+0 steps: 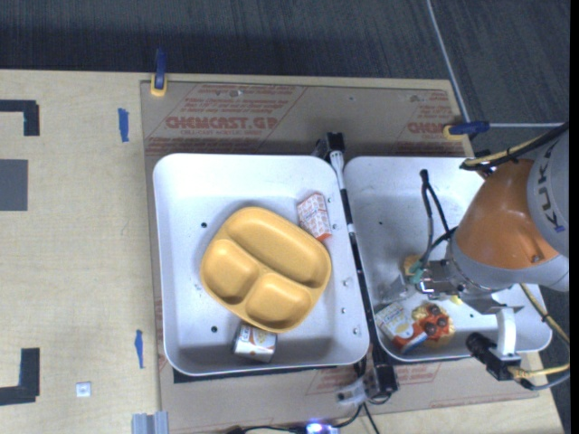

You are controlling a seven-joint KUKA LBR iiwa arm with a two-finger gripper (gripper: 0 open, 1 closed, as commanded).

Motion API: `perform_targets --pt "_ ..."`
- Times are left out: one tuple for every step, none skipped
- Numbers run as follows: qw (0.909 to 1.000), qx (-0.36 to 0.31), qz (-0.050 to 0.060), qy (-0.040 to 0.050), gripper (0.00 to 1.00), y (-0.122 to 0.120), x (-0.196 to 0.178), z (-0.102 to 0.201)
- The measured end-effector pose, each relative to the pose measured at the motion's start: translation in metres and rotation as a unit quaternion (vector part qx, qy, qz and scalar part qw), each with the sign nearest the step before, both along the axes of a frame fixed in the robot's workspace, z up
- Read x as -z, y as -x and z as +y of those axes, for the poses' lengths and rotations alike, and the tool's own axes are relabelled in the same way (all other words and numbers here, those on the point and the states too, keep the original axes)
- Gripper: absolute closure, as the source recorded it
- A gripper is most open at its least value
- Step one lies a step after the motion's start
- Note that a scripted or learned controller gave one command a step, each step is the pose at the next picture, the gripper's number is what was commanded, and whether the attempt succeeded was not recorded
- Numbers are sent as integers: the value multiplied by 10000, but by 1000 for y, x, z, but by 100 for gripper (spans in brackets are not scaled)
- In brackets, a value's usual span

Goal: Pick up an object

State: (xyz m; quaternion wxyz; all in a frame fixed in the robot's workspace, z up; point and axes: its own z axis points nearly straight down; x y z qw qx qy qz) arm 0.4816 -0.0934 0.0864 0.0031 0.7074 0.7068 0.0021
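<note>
arm was low over the right bin (534, 333); gripper (432, 287) stood above small packets (416, 319) at its 6 o'clock; jaw state could not be told; reaching step judged; next calls for a closing descent.

From my feed the arm (511, 229) runs off the right edge, so I can't see its upper part. Its orange wrist covers the pincer (432, 283); I can't tell how the fingers stand. It also hides part of the right bin (389, 197). Small wrapped items (416, 322) under the wrist are jumbled and partly covered; I can't make out what they are. The yellow tray (264, 267) overlaps a packet (255, 342) at its near edge and touches another (314, 215); print on both is too small to read. The table (72, 242) is cut off left and bottom.
</note>
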Motion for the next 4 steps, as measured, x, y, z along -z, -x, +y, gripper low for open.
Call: perform_targets --pt "10000 4 -27 7 100 -2 -11 0" --pt "10000 5 10 10 100 1 0 -81" --pt "10000 -2 15 0 0 1 0 -80" --pt "10000 -9 13 -6 0 1 0 -37"
